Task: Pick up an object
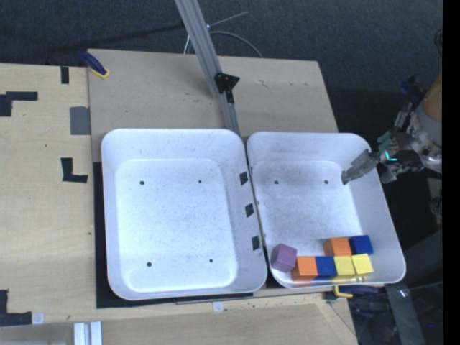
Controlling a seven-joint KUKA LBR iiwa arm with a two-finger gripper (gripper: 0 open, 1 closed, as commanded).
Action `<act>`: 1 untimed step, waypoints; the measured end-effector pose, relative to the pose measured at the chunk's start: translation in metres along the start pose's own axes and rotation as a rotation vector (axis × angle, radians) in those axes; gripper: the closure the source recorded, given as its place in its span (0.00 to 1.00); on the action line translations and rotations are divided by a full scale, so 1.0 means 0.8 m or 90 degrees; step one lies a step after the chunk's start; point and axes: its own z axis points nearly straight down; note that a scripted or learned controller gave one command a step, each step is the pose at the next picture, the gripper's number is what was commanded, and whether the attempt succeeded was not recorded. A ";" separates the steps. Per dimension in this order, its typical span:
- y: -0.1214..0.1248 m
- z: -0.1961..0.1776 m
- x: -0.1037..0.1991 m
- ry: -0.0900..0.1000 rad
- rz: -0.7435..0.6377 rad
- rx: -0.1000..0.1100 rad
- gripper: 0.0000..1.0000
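Several small blocks lie clustered in the right bin's (316, 149) near corner: a purple block (285, 256), an orange block (307, 266), a blue block (325, 266), two yellow blocks (345, 266), and behind them another orange block (336, 247) and a blue block (361, 244). My gripper (368, 164) hangs over the far right rim of that bin, well above and away from the blocks. Nothing shows in its grasp.
The left bin (172, 146) sits beside the right one, their rims touching at the middle. A slanted metal pole (205, 42) rises from behind the bins. The wooden bench (43, 142) extends to the left, with dark tape marks on it.
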 end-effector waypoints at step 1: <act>0.009 0.061 0.051 0.001 -0.002 0.003 0.00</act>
